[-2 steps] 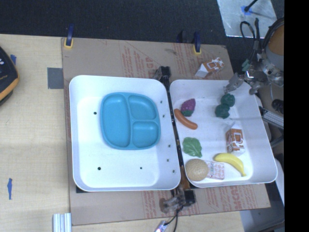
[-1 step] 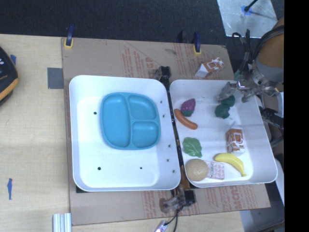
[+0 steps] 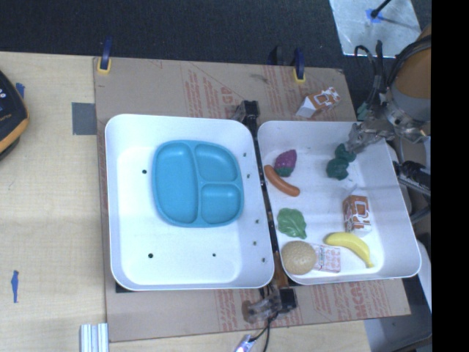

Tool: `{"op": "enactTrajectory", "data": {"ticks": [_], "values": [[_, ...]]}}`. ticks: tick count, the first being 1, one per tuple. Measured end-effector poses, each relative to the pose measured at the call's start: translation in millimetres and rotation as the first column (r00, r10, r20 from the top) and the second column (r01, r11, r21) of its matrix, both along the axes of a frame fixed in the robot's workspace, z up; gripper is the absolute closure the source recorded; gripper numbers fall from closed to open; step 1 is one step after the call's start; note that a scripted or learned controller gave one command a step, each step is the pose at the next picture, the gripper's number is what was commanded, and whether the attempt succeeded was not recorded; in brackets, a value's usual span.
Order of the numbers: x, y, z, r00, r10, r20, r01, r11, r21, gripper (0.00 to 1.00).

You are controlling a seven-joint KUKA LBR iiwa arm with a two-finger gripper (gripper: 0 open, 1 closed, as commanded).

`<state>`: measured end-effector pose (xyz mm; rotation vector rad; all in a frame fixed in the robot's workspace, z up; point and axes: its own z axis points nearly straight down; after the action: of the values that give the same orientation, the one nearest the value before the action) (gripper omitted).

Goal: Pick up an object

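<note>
The right bin (image 3: 407,235) holds several toy foods: a purple piece (image 3: 285,161), a sausage (image 3: 282,181), a green leafy piece (image 3: 292,223), a round bun (image 3: 299,257), a pink and white packet (image 3: 329,259), a banana (image 3: 351,248), a brown and white carton (image 3: 357,214) and a dark green lump (image 3: 338,163). My gripper (image 3: 361,135) hangs at the bin's far right corner, its tip just up and to the right of the dark green lump, close to or touching it.
The left bin (image 3: 117,218) holds a blue divided plate (image 3: 198,182). A small brown and white carton (image 3: 319,102) lies on the cardboard behind the right bin. Clamps (image 3: 298,63) grip the cardboard's far edge. The arm's body (image 3: 410,79) fills the upper right.
</note>
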<state>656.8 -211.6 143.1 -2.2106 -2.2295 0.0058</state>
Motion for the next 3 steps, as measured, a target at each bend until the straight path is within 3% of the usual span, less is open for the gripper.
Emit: {"op": "enactTrajectory", "data": {"ticks": [1,2,3], "values": [[-0.1,0.1,-0.1,1.0,0.0,0.0,0.0,1.0,0.0,0.0],[-10.0,9.2,-51.5,1.0,-0.003,0.0,0.003,1.0,0.001,0.0],[-11.5,7.7,-41.6,1.0,-0.001,-0.009,0.001,1.0,0.001,1.0]]}}
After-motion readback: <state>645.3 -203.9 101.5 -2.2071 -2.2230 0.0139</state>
